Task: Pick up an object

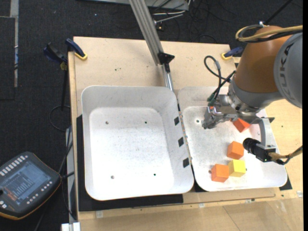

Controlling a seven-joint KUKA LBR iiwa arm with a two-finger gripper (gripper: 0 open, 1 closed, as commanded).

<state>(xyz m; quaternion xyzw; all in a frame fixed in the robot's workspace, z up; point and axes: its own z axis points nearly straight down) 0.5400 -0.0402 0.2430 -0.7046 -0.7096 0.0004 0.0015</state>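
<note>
claw [210, 121] over right bin [202, 177] | 3 orange blocks, 1 yellow

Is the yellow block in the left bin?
No. The yellow block lies in the right bin, touching an orange block.

Blue clamps [72, 47] at bench corners; teach pendant [26, 182] on floor lower-left.

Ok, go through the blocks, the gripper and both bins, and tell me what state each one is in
Gripper: low over the right bin, holding nothing visible.
Orange block: loose on bin floor.
Yellow block: touching the orange-red block.
Orange-red block: lying loose.
Red block: partly under the arm.
Left bin: bare.
</note>
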